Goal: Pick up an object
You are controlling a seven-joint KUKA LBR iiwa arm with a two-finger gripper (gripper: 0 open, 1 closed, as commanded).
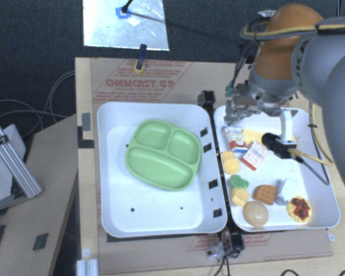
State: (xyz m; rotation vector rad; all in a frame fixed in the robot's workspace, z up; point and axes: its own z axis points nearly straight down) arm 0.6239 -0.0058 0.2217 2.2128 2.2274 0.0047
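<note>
**Beige ball at near rim; gripper low over far corner of right bin**

Beige ball [256,213] and pizza piece [299,209] sit closest, against the near wall of the right bin [321,180]. Just behind them are a waffle [264,194], a yellow lump [240,197] and a green piece [238,181], lying loose and nearly touching. That likely gives any grab plenty of targets.

Mid-bin, a red-and-white carton [254,155] lies tilted. Beyond it are a small packet [234,135] and a yellow block [253,135].

Left bin [115,211] holds one green divided plate [163,154], flat and well apart from the toys.

Farthest back, the gripper [234,117] hangs at the right bin's far-left corner, just beyond the packet. Whether it is open or closed cannot be told, and nothing is visibly held. The packet is probably the pick, though the bin wall close by may crowd the approach.
</note>
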